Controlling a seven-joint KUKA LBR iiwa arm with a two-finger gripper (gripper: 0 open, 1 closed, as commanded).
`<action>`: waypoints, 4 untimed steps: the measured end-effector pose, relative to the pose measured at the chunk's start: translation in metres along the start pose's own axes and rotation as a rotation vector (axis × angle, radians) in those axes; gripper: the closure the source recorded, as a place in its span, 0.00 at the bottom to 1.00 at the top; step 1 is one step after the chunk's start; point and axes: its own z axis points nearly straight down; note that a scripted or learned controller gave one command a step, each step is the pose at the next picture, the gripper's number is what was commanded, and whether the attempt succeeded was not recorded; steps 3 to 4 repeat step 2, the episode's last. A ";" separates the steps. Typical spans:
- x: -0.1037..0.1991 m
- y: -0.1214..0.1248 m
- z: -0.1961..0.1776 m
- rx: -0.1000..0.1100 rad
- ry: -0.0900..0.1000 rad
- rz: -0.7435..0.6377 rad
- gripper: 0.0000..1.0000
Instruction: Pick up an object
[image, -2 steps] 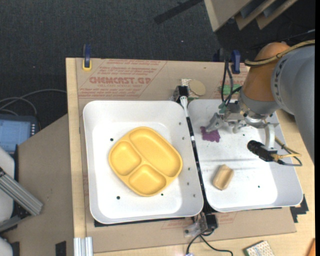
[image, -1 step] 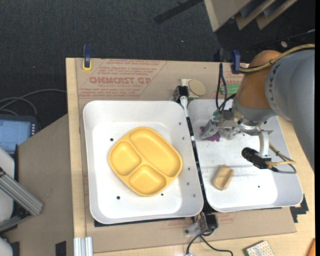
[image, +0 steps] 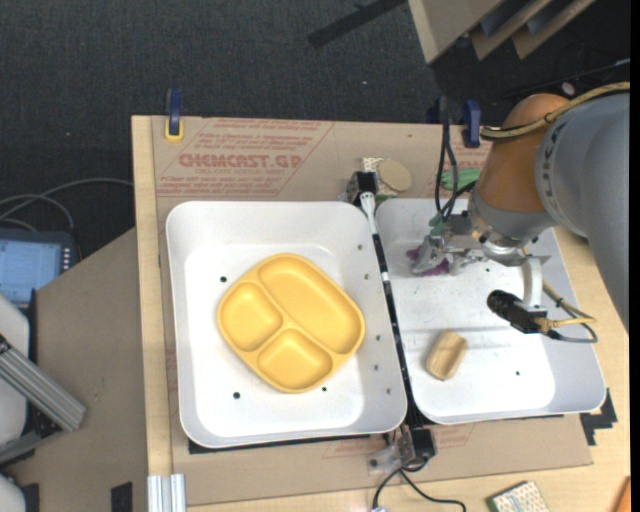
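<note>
We look down from a single fixed camera set above the bench, tilted at a slant rather than straight overhead; the bench's far edge sits toward the top of the frame and its near edge toward the bottom; we stand far enough off to take in both white bins whole, the left bin and the right bin side by side, with dark floor beyond the bench; the arm comes in from the right, looming large near the upper right corner, closer to our lens than the bins.
</note>
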 end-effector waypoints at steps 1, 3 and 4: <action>0.071 0.019 -0.095 -0.009 0.000 -0.007 1.00; 0.104 -0.018 -0.089 0.005 0.001 -0.002 1.00; 0.104 -0.018 -0.089 0.005 0.001 -0.002 1.00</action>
